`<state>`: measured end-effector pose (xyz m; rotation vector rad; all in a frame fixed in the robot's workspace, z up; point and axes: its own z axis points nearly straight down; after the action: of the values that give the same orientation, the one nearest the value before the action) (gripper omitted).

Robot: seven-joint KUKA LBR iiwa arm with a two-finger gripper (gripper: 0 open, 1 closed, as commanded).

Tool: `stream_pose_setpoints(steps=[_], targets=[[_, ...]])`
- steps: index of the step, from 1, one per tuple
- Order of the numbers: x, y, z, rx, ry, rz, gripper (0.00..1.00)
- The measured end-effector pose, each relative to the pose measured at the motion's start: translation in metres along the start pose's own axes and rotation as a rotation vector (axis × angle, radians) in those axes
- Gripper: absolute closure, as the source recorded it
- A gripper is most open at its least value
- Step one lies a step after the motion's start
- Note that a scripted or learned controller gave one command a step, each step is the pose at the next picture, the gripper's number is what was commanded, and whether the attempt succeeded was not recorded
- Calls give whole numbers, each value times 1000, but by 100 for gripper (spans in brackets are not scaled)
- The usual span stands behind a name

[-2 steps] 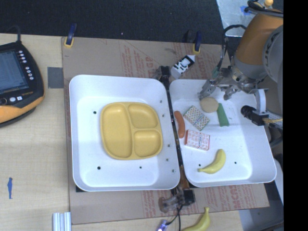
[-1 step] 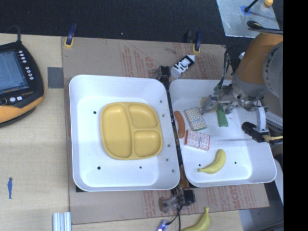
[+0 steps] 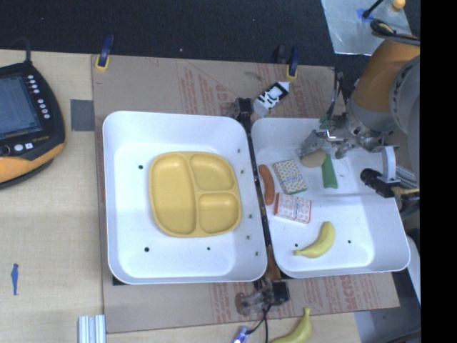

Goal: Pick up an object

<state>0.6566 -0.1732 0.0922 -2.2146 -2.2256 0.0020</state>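
Note:
The right bin [image 3: 378, 249] holds a yellow banana [image 3: 316, 241] near its front. It also holds a brown sausage [image 3: 266, 183] by its left wall, two patterned packets [image 3: 289, 176] [image 3: 293, 208], a green stick [image 3: 328, 171] and a small tan piece [image 3: 312, 158]. My gripper [image 3: 326, 148] hangs low over the bin's far part, just above the tan piece and the top of the green stick. Its fingers are spread open with nothing between them.
The left bin [image 3: 121, 191] carries a yellow divided plate [image 3: 194, 192]. A teach pendant [image 3: 25, 123] lies at the far left of the bench. A second banana [image 3: 296, 329] lies outside the bins at the front. A black-and-white item [image 3: 270, 97] sits behind the bins.

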Motion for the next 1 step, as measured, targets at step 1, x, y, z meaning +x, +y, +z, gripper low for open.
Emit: stream_pose_setpoints(steps=[1], targets=[[0, 2, -15, -2, 0, -3, 100]])
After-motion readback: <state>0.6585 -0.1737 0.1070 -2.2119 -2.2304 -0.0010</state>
